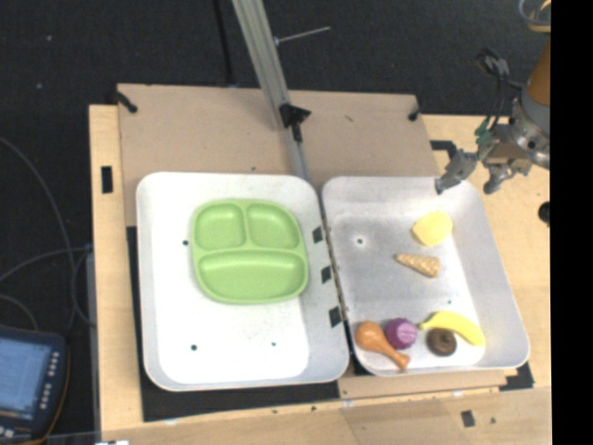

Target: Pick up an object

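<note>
Pincer (474, 176) spread apart, nothing in it, over right bin's (371, 202) far right corner, lemon (432, 228) and cone (419, 264) mid-bin, banana (456, 325) near front edge, green plate (249, 252) in left bin (167, 276)

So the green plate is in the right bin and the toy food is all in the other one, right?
Not quite. The camera view shows the green plate in the left bin, not the right one. The toy food is all in the other bin, as you said.

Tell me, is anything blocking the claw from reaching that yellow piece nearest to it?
Nothing visible does. The gripper hangs open above the right bin's far corner, and only bare bin floor separates it from the yellow piece.
</note>
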Robot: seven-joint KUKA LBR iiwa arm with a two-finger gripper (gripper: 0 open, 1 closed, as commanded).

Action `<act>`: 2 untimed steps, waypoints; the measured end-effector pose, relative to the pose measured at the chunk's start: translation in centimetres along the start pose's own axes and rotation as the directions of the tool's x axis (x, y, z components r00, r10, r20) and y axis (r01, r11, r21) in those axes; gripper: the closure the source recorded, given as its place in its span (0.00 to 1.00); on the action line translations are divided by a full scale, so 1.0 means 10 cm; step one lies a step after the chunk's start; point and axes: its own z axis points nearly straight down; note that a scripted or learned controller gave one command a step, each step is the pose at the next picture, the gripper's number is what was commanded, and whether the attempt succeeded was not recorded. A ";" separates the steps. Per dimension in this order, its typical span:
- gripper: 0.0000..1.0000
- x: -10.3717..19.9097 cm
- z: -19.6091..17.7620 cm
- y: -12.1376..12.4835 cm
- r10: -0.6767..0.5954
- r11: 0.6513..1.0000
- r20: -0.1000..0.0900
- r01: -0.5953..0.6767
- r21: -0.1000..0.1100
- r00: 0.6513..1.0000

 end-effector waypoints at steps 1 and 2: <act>0.00 0.00 0.00 0.00 -0.001 1.000 0.001 0.001 0.000 1.000; 0.00 0.05 0.44 0.04 -0.002 1.000 -0.001 0.002 0.003 1.000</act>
